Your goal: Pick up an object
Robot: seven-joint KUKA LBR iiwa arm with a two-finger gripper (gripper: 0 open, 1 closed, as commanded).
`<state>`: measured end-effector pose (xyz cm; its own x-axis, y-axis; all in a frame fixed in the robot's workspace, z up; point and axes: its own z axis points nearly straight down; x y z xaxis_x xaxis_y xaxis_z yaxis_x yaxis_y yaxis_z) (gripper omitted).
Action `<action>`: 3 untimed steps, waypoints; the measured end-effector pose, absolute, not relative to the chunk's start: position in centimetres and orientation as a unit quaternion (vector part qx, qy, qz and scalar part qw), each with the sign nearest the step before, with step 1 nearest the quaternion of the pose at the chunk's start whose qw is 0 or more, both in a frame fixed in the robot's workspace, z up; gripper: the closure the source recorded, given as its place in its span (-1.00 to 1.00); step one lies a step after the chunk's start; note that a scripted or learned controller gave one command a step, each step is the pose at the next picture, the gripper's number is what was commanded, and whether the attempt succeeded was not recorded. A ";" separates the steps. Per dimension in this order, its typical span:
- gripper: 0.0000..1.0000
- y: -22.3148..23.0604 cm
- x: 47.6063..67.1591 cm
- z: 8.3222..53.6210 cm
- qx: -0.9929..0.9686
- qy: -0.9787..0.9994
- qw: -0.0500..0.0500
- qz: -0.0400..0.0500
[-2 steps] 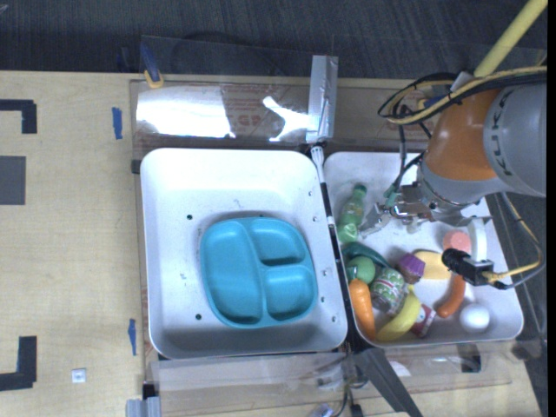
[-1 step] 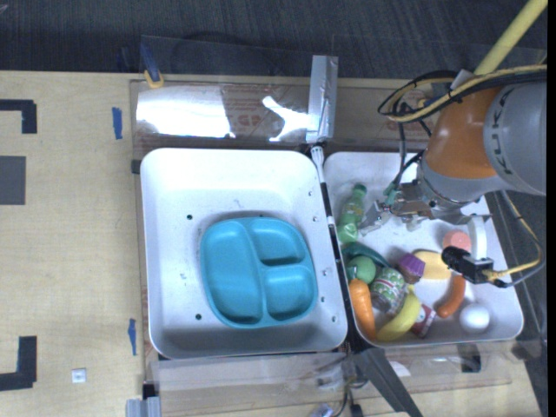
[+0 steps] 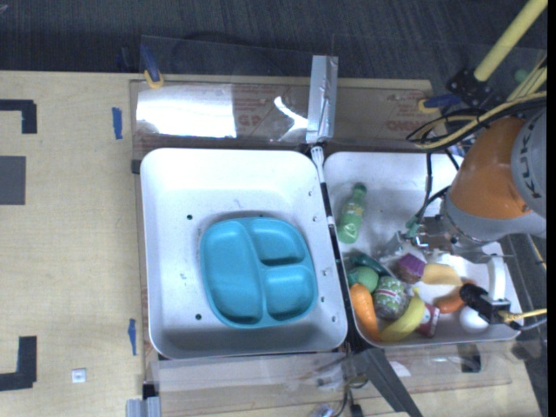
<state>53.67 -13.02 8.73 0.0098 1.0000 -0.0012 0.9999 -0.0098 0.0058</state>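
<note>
Because the toy foods lie packed together beside the small purple toy [image 3: 410, 268], the metal two-finger gripper [image 3: 415, 238] just above it might knock neighbours; its grip I cannot tell.

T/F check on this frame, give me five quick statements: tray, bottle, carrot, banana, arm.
1. The blue divided tray lies in the left bin. True.
2. The green bottle lies in the left bin beside the tray. False: it lies in the right bin, near the wall between the two bins.
3. The carrot is in the right bin, at its near-left part. True.
4. The banana lies alone at the far end of the right bin. False: it is at the near end, in the pile of toy food, next to the carrot.
5. The arm's orange band is above the right bin. True.
</note>
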 end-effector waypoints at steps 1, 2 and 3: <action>-1.00 -11.0 48.6 8.8 0.747 0.665 0.003 0.003; -1.00 -11.1 50.4 8.7 0.789 0.614 0.001 0.002; -1.00 -8.5 50.7 18.5 0.794 0.608 0.000 0.000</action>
<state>50.67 -8.53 18.46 0.2610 0.9654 0.0002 0.9654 -0.2610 0.0009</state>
